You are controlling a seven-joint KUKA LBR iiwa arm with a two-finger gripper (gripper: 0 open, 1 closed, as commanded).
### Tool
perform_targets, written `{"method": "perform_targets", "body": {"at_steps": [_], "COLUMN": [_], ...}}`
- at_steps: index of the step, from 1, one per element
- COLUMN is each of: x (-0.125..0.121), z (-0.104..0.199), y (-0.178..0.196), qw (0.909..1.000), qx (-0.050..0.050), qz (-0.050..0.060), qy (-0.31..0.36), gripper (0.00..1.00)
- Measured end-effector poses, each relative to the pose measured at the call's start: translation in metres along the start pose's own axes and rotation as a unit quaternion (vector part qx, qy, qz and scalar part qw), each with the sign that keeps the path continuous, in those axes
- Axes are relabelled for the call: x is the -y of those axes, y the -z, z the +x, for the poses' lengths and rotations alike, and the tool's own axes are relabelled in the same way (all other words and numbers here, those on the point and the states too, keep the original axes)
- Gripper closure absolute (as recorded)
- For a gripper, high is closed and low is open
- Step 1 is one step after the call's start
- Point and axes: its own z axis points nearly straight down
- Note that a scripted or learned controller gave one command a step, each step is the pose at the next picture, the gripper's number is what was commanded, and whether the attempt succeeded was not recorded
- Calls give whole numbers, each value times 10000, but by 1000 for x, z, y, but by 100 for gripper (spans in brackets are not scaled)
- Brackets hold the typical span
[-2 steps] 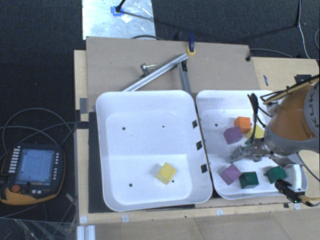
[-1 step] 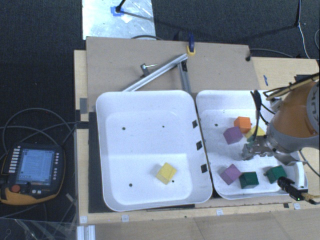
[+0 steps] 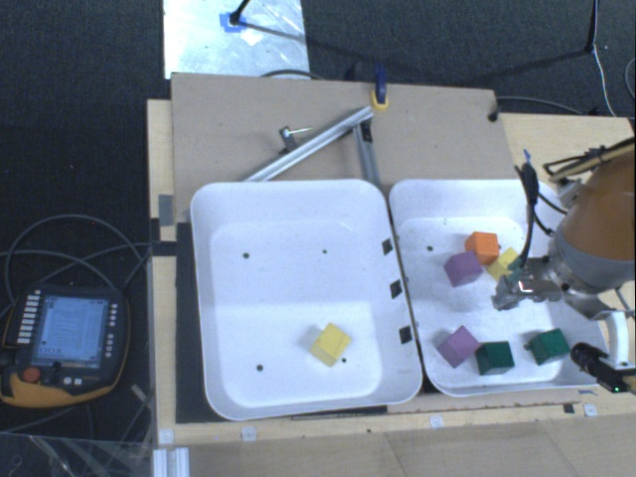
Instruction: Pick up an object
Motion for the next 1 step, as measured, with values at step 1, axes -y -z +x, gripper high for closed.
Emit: {"method": "perform_targets", "body": {"at_steps": [1], "x": [-8], "z": [-9], "y": [52], "qw": [10000], "qx": [7], "qz": [-9], "qy": [2], "gripper": [100]}}
